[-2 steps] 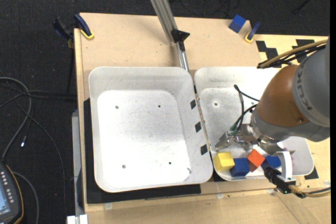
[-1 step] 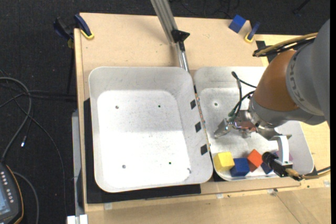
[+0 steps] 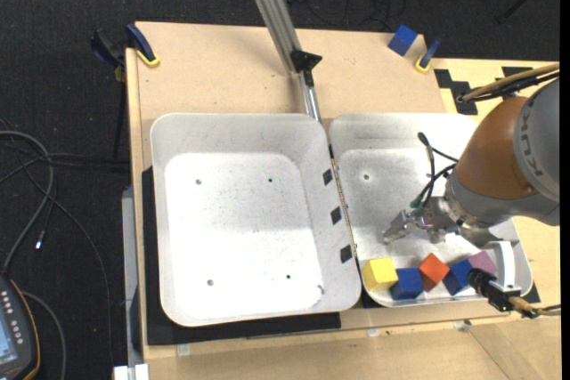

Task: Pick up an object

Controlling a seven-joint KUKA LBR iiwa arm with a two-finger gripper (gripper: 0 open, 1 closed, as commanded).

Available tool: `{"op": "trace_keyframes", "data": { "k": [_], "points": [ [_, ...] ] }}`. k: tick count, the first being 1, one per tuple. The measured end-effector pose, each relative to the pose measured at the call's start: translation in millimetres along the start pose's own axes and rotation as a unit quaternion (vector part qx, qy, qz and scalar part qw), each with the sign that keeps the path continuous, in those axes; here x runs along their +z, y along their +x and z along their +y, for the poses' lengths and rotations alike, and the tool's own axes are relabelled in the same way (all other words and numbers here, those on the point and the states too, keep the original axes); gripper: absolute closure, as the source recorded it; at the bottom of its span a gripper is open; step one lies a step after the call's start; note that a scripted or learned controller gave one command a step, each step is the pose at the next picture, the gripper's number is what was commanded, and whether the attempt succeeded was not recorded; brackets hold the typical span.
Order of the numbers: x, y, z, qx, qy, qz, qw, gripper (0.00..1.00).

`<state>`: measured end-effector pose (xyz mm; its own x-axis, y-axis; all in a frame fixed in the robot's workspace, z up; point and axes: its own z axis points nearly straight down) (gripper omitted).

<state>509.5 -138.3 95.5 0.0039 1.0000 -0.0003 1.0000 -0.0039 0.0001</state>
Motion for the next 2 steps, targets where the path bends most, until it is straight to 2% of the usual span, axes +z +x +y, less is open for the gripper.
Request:
{"op": "trace_keyframes", "data": {
  "k": [1,2],
  "points": [
    [-0.2,37.1,-15.2,-0.004,0.0,0.0,1.0,0.0],
    [-103.8,50.2,7.7,-0.005,-0.005,-0.001,1.0,0.0]
  ]
}}
